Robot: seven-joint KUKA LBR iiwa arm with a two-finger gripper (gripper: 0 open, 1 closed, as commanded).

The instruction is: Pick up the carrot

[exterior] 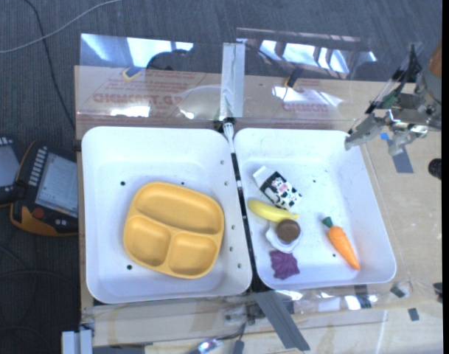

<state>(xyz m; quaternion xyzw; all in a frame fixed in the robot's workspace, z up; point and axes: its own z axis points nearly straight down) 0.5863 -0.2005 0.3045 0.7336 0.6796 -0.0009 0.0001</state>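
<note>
The carrot [343, 247], orange with a small green top, lies in the right bin [371, 198] near its front right corner, tip pointing toward the front. My gripper [380, 150] hangs over the bin's back right corner, well behind the carrot and apart from it. Its two grey fingers [359, 134] stand spread open with nothing between them.
Left of the carrot lie a yellow banana [272, 211], a black-and-white milk carton [280, 189], a brown doughnut on a white cup [287, 232] and purple grapes [284, 265]. A yellow divided plate [174, 228] sits in the left bin [106, 198].
</note>
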